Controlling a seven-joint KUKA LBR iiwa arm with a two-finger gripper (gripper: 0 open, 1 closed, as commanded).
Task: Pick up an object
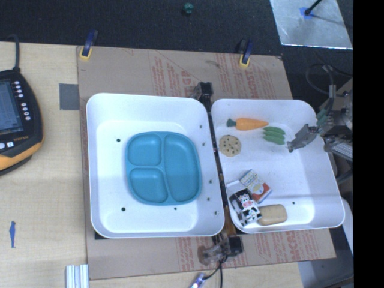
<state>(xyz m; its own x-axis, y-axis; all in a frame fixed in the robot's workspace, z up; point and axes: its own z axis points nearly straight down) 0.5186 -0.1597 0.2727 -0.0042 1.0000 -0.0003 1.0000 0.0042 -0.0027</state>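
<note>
We see the grey gripper (298, 140), finger state unclear, just right of the green pea pod (274, 134); centring over it first seems wise.

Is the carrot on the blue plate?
No, the carrot lies in the right bin, while the blue plate sits in the left bin.

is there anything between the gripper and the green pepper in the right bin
Nothing visible. The gripper hangs over the right bin's far right side, and the green pepper lies just to its left with bare bin floor between them. The carrot sits beyond the pepper, not in the path.
</note>
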